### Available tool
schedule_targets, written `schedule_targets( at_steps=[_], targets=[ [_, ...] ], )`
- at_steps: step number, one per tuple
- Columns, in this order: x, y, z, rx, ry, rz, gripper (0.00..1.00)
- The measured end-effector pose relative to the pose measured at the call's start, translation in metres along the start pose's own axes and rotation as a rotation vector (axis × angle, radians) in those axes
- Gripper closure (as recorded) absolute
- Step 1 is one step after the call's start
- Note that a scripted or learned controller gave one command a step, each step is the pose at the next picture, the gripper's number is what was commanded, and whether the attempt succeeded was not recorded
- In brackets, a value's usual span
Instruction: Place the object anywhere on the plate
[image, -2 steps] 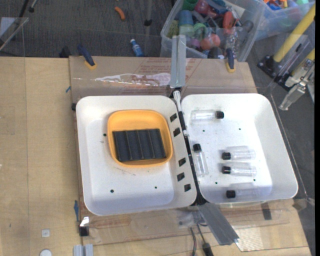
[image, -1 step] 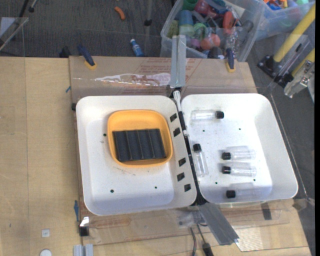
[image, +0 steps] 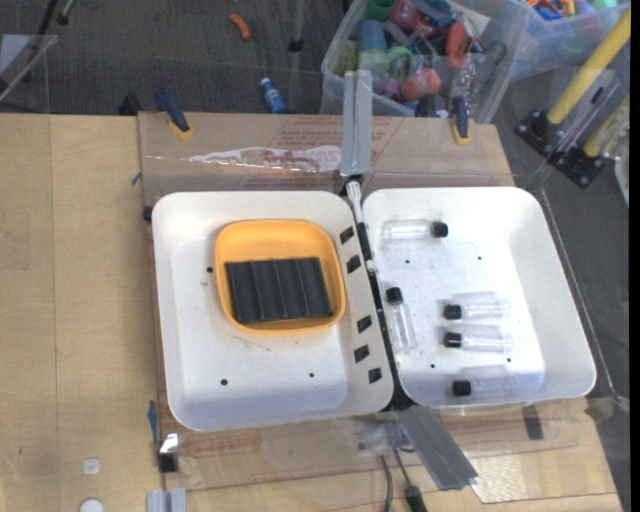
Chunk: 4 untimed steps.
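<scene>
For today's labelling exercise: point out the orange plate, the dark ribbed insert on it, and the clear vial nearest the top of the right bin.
orange plate (image: 232, 243): camera view, bare upper-left rim.
dark ribbed insert (image: 278, 289): camera view, centre.
clear vial (image: 408, 231): camera view, transparent body.

I am working in a robotics lab: my wooden counter (image: 60, 300) is carrying two taped-down white bins (image: 180, 390), cables are trailing beneath, and a clear tub of assorted test objects (image: 420, 50) is sitting behind.
</scene>
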<state>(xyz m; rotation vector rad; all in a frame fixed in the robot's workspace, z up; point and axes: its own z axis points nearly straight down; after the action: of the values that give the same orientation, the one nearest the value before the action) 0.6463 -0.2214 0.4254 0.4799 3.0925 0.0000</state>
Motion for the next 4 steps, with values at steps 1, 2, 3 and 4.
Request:
schedule_targets(
  at_steps=[1,2,3,4],
  targets=[
    [0.050,-0.018,-0.013,-0.001,0.006,-0.271,1.00],
    [-0.018,0.003,-0.012,-0.002,0.000,-0.493,1.00],
    [-0.018,0.002,-0.012,-0.002,0.000,-0.492,0.00],
    [-0.019,0.001,-0.025,-0.003,-0.013,-0.487,1.00]
  ],
)
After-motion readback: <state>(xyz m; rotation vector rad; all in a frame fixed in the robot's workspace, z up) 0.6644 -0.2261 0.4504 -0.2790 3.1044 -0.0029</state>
